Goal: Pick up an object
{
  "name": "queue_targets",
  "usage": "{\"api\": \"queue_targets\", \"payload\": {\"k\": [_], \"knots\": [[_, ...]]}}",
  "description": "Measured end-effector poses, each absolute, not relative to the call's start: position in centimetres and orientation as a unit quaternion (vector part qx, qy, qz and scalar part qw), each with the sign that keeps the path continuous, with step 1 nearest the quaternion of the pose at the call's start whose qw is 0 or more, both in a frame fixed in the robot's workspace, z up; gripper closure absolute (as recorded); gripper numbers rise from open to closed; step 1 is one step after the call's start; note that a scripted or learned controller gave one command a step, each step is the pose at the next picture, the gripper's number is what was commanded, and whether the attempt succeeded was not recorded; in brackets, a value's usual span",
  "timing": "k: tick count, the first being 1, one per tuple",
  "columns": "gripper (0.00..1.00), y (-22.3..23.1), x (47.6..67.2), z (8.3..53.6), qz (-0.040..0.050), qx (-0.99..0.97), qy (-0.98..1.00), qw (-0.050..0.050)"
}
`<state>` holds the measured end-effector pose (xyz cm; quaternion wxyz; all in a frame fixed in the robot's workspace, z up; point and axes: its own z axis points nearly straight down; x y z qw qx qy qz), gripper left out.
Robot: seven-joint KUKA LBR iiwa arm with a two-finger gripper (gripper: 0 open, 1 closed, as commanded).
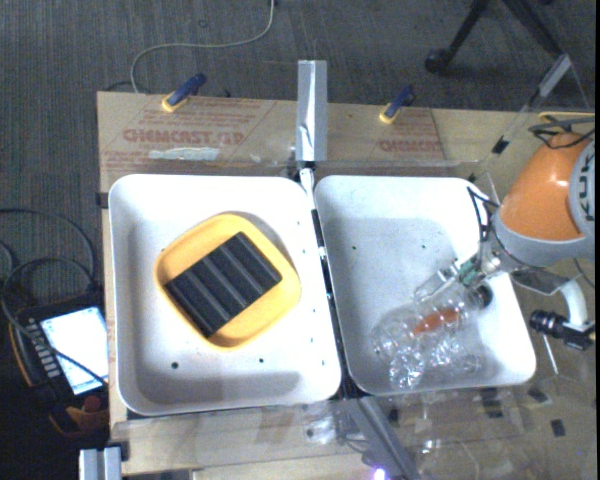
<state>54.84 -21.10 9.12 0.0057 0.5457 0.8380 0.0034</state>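
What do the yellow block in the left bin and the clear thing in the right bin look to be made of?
Yellow block: looks like matte foam or soft plastic, rounded edges, with a dark ribbed inset on top. Clear thing: probably thin crinkled transparent plastic, glinting and see-through, with something orange inside.

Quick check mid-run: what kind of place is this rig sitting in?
Probably a robotics lab or test workshop. Two shallow white bins sit on a brown board held by blue-and-yellow clamps, with loose cables and an office chair base on grey carpet.
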Motion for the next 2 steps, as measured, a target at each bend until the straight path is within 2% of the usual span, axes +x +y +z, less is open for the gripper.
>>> {"api": "queue_targets", "payload": {"k": [1,2], "knots": [[1.00,-20.7,55.2,10.3,0.0077,0.545,0.838,0.006],[1.00,-9.7,57.9,20.9,0.0013,0.501,0.866,0.001]]}}
